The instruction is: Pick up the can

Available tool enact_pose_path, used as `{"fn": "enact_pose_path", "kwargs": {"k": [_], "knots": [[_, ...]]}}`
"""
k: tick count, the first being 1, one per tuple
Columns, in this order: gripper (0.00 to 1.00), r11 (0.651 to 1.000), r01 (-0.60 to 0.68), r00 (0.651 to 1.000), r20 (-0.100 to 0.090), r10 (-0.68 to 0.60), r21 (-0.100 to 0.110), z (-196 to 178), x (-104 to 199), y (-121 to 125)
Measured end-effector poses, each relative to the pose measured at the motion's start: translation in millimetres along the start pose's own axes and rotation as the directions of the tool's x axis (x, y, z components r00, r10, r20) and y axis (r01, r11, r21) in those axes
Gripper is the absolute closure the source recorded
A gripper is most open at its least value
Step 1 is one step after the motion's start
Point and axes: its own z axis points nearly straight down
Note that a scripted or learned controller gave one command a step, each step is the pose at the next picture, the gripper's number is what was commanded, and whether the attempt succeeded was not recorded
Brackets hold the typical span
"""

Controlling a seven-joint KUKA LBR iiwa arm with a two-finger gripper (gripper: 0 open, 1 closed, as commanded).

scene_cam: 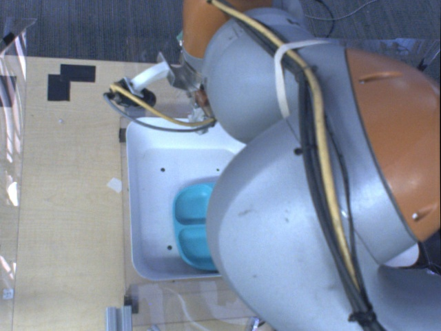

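My grey arm [296, 185] with its orange band [213, 12] fills most of the camera view and covers the right part of the white bin [148, 185]. The wrist end with my gripper [195, 101] sits over the bin's far rim, with a loop of yellow and black cables [138, 102] beside it. A light blue, two-lobed object [193, 226] lies on the bin's floor, partly under the arm. The arm's bulk hides whatever lies further right in the bin.
Bare wooden bench [69, 185] spreads to the left of the bin, with black marker shapes [69, 81] at its far left. A clear panel edge [14, 116] runs along the left side. Dark carpet [89, 12] lies beyond the bench.
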Motion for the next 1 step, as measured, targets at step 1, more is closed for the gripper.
{"fn": "enact_pose_path", "kwargs": {"k": [1], "knots": [[1.0, 0.999, 0.035, 0.999, 0.0, -0.035, -0.001, -81.8, -13.2, -5.8]]}}
